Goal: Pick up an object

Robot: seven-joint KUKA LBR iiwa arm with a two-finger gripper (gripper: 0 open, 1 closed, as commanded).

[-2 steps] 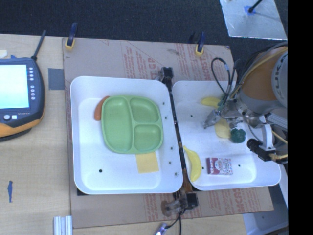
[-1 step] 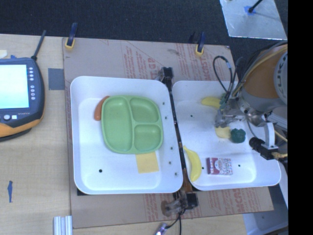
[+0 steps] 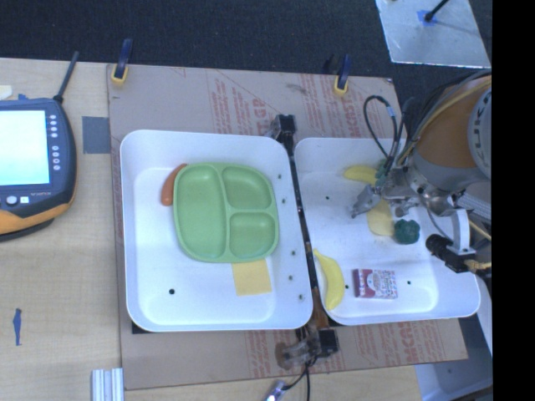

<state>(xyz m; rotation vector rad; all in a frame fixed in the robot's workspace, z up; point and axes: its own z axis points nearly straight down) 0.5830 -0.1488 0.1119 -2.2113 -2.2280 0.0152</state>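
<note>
My gripper (image 3: 376, 200) hangs over the upper middle of the right bin (image 3: 451, 303), the arm coming in from the right. Just below it lie a pale yellow piece (image 3: 381, 222) and a dark green round object (image 3: 407, 231). A yellow fruit (image 3: 359, 174) rests just above and left of the gripper. A banana (image 3: 332, 281) lies along the right bin's left wall. A red and white packet (image 3: 374, 283) sits flat near the front. Nothing visibly hangs from the gripper.
The left bin (image 3: 146, 224) holds a green divided plate (image 3: 226, 212), an orange item (image 3: 170, 186) tucked under its left edge, and a yellow square slice (image 3: 252, 278). A handheld screen pendant (image 3: 29, 161) lies on the bench at far left.
</note>
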